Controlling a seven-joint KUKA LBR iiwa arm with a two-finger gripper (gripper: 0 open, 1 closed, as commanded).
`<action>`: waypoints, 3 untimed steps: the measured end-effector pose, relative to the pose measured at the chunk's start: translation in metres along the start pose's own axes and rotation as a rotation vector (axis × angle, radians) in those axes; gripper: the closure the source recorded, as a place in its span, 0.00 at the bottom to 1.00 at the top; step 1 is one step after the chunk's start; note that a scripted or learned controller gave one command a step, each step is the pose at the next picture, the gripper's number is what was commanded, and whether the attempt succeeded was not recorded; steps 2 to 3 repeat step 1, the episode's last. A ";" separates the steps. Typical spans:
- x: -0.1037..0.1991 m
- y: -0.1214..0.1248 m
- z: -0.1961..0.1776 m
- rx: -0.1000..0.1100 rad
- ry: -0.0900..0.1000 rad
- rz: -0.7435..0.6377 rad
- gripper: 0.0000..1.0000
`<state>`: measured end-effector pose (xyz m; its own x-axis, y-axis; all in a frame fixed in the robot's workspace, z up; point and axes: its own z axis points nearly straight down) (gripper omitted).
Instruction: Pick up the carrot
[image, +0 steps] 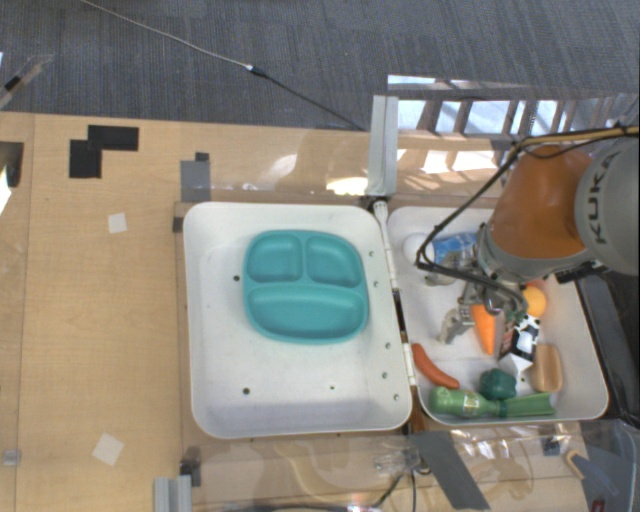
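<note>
Green bottle (492, 404) lies just below the carrot (485, 328), which the gripper's (482, 318) fingers clamp.

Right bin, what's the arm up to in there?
The arm's gripper is down in the right bin, right at the carrot, which stands nearly upright beneath it. Whether it has a real hold is unclear. A red chili, green vegetables and other toy food lie nearby. The teal divided plate sits in the left bin.
</note>
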<state>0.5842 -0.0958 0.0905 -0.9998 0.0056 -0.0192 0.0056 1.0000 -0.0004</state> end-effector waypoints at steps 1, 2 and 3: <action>-0.003 0.001 -0.013 0.000 -0.006 -0.003 1.00; -0.003 0.001 -0.013 0.000 -0.006 -0.003 1.00; -0.003 0.001 -0.013 0.000 -0.006 -0.003 1.00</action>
